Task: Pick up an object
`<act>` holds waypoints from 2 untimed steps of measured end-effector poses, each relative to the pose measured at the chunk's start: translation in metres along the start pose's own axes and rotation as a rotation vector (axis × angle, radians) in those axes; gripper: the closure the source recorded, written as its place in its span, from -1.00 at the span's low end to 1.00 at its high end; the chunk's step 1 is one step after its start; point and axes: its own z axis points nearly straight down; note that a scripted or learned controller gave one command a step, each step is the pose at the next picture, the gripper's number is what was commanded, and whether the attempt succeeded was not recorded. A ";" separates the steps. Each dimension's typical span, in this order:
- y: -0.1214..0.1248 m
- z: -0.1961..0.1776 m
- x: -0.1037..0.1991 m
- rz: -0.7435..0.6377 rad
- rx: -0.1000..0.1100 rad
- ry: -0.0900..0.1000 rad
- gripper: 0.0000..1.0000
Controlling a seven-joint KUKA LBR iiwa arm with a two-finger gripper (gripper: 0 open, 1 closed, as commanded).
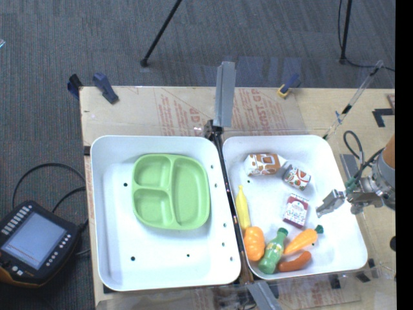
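Two shallow white bins sit side by side on the desk [161, 108]. The left bin [106, 237] carries a green divided plate [171, 191] toward its far half. The right bin [322, 148] holds the loose objects: a brown-and-white carton [264, 165] and a small patterned box [297, 176] near the far edge, a red-and-white box [295, 210] in the middle, and a yellow banana [242, 206] along the left wall. Toward the near edge lie a small orange pumpkin [253, 243], a green bottle [273, 250], an orange carrot [302, 240] and a red sausage-shaped piece [295, 261] — all crowded together, some touching. The gripper [330, 203] hangs at the right bin's right edge, above its floor; its fingers look spread apart with nothing between them — no object is held.
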 end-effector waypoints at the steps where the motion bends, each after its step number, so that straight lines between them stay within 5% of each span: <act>1: 0.100 0.074 0.028 -0.102 -0.002 -0.001 -1.00; 2: 0.150 0.115 0.002 -0.131 -0.003 -0.002 -1.00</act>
